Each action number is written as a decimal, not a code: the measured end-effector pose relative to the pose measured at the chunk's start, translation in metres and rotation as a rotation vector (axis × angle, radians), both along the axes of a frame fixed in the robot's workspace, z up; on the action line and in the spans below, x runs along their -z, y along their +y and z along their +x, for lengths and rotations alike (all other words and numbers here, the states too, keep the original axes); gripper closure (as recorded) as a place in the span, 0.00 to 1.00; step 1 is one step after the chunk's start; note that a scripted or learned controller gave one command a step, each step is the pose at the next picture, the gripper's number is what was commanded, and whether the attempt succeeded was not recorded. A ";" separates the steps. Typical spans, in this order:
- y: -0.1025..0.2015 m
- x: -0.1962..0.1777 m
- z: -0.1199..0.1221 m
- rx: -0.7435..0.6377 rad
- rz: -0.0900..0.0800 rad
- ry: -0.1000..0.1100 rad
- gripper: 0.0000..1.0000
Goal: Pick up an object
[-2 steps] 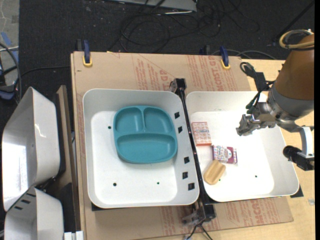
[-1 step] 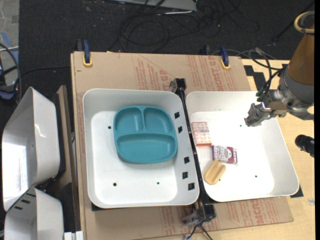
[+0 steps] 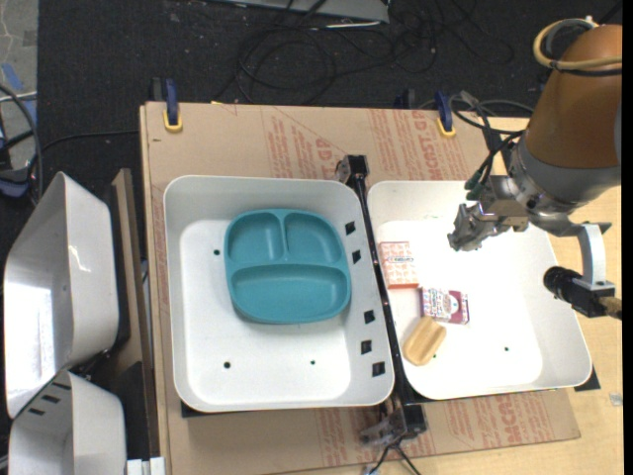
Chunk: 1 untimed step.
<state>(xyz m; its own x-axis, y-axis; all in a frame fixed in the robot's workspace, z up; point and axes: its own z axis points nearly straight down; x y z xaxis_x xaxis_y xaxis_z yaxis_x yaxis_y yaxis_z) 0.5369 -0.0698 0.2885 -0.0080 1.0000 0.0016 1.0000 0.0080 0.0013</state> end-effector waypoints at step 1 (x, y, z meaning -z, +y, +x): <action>0.052 0.000 0.004 0.000 0.000 0.001 1.00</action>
